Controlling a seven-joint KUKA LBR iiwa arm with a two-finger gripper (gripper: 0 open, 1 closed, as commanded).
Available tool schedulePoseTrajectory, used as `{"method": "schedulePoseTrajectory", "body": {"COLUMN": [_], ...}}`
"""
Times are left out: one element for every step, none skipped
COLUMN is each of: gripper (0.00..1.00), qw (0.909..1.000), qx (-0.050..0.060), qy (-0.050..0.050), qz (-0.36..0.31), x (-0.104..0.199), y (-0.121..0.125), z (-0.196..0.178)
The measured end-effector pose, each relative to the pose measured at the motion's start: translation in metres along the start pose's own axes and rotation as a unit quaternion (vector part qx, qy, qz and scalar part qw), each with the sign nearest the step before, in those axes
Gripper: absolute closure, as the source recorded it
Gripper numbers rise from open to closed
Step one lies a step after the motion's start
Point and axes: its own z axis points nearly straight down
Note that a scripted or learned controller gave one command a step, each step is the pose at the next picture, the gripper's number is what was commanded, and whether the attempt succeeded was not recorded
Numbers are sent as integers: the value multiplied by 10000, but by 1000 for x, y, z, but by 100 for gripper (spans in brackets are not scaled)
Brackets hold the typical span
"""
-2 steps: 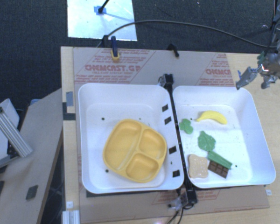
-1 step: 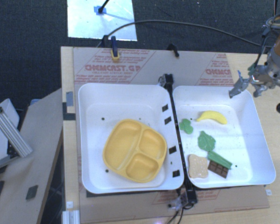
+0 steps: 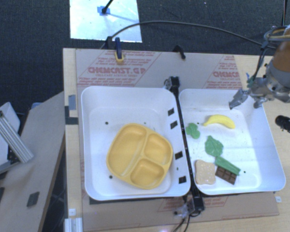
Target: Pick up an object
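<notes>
While the bench (image 3: 150,62) carries two white bins side by side, the left bin (image 3: 94,129) holds a yellow tray (image 3: 139,154) with three compartments, lying toward 5 o'clock of that bin's floor. At 3 o'clock of it, the right bin (image 3: 266,149) holds the small items. The arm (image 3: 286,64) comes in at 2 o'clock of the scene, grey with an orange band, and ends above the right bin's far rim. Its gripper (image 3: 246,99) hangs at 1 o'clock of the right bin, fingers spread apart with nothing between them, one pointing toward 8 o'clock over the bin floor. A banana (image 3: 219,122) lies just at 7 o'clock of the gripper, near but apart from it. At 9 o'clock of the banana sits a small green piece (image 3: 193,130). A larger green leaf (image 3: 213,146) lies at 6 o'clock of the banana, touching a green bar (image 3: 227,165) that slants toward 4 o'clock. A brown chocolate (image 3: 226,176) sits against that bar, and a bread slice (image 3: 205,172) lies just at 9 o'clock of it.
</notes>
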Motion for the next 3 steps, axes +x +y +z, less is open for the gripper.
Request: {"method": "schedulePoseTrajectory", "body": {"gripper": [0, 100, 100], "qw": [10000, 10000, 10000], "qx": [-5, -35, -38], "qy": [-5, -10, -10], "qz": [9, 0, -6], "x": [-7, -7, -8], "y": [5, 6, 9], "z": [45, 31, -13]}}
